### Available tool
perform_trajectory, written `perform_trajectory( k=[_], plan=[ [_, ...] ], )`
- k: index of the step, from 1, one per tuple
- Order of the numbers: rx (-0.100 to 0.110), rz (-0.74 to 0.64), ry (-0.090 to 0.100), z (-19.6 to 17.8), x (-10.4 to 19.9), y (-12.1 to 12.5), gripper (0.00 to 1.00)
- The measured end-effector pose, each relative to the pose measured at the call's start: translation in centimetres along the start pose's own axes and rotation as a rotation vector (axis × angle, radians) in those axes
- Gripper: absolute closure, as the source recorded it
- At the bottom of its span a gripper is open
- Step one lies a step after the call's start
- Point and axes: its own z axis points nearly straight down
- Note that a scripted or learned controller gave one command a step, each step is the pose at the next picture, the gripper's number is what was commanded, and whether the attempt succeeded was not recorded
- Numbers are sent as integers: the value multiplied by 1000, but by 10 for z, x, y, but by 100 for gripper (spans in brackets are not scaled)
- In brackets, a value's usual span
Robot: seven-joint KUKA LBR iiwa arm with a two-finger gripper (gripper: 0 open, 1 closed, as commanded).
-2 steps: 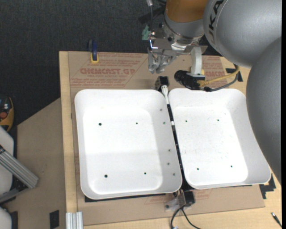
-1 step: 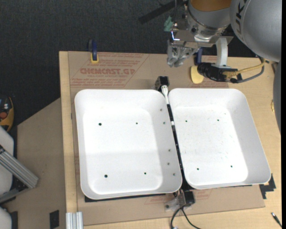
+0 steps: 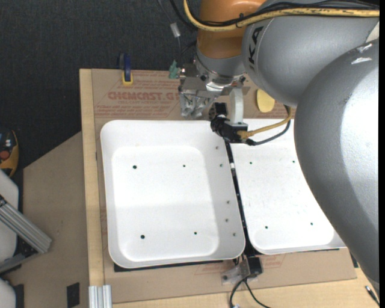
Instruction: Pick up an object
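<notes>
**Gripper parked at the far rim of the left bin**

From my station I see the arm (image 3: 313, 66) sweeping in from the right, its grey bulk covering the right-hand side of the view. Its orange band (image 3: 219, 18) sits at the top edge. Below the band, the gripper (image 3: 194, 103) hangs over the brown cardboard sheet (image 3: 90, 180), just beyond the far rim of the left bin (image 3: 108, 180). It is close to the red lettering printed there. I cannot tell whether the hand is spread or pressed together; the metal parts blur into each other at this angle, and I see nothing pinched in it.

A black fitting (image 3: 224, 126) with a tan cable (image 3: 274, 129) juts out beside the gripper, over the far end of the seam between the two bins.

The one candidate for picking that I can make out is a pale yellow thing (image 3: 263, 101). It lies on the cardboard just past the far rim of the right bin (image 3: 283, 180) and is partly hidden by the arm. I cannot tell what it is.

A blue and yellow clamp (image 3: 126, 67) grips the far edge of the cardboard, well to the left of the gripper.
</notes>
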Motion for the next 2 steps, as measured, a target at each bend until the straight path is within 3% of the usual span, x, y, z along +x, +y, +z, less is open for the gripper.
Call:
perform_trajectory(
  k=[1, 2],
  plan=[
    [-19, 9, -2, -55, -33, 3, 100],
    [-18, 9, -1, -83, -50, -7, 100]
  ],
)
